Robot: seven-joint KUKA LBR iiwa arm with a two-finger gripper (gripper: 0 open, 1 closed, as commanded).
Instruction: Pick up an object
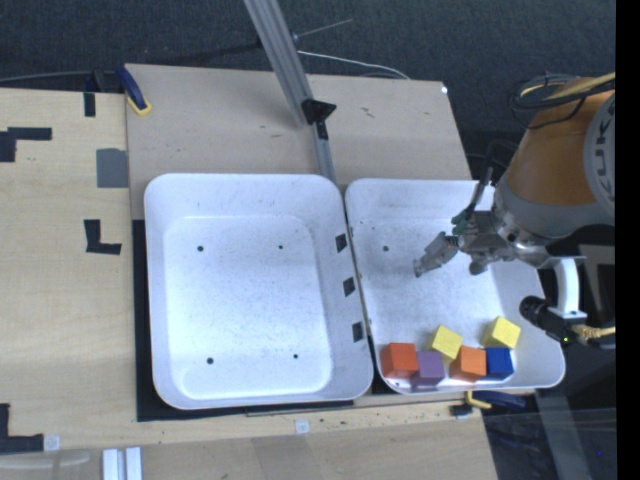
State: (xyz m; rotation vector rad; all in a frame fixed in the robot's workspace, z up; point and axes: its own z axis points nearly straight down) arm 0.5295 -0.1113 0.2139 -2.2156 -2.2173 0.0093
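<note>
Your arm [560, 168] reaches in from the right, its gripper [437, 254] above the right bin [400, 213], fingers apart, gripping nothing. Six blocks [447, 358] sit clustered at that bin's near edge, apart from the gripper.

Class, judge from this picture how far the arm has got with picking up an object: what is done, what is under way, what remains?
Done: nothing lifted yet. The blocks, such as the orange block and blue block, all lie along the near edge of the right bin. Under way: the hand hangs over that bin's middle, apart from the blocks. Left: move to a block, grip it and raise it.
</note>
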